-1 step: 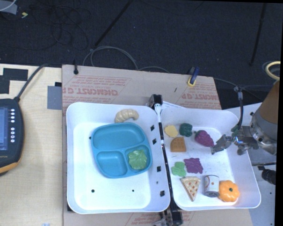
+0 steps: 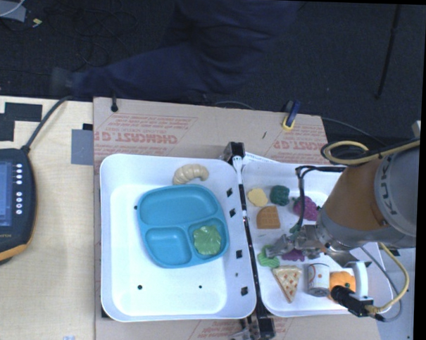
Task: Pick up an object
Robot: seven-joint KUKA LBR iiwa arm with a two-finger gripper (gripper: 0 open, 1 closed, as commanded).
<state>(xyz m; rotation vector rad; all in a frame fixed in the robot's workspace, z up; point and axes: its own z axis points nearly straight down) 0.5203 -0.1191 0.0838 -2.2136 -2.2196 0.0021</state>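
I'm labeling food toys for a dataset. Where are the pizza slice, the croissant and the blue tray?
pizza slice [image 2: 288, 281], camera view, middle of the wedge, right bin.
croissant [image 2: 190, 173], camera view, middle of its curved body, left bin.
blue tray [image 2: 168, 206], camera view, bare floor of its large compartment.

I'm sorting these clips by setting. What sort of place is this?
Most likely a robotics lab bench: a robot arm reaches over two white bins of toy food, with a control tablet at the side and cardboard underneath.
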